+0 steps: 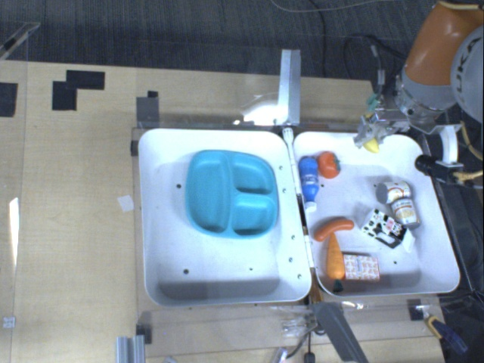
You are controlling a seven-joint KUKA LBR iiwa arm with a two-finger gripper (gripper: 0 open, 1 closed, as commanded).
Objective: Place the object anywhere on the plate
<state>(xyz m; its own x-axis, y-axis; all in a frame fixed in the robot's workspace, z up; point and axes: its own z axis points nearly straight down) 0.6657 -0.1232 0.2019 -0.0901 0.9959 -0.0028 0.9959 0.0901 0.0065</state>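
A blue divided plate (pixel 231 191) lies in the left bin (pixel 162 278). My gripper (pixel 369 133) hangs over the far edge of the right bin (pixel 442 274), near its back right corner. A small yellow object (pixel 371 144) shows right at the gripper's tip, partly hidden by it. Whether it is held or just lies beneath the gripper is unclear.
The right bin holds a blue bottle (pixel 308 177), a small orange fruit (pixel 327 165), a can (pixel 400 201), a sausage (pixel 333 228), a carrot (pixel 334 257), a pink box (pixel 361 267) and a black-and-white packet (pixel 384 228). A metal post (pixel 290 85) stands behind the bins.
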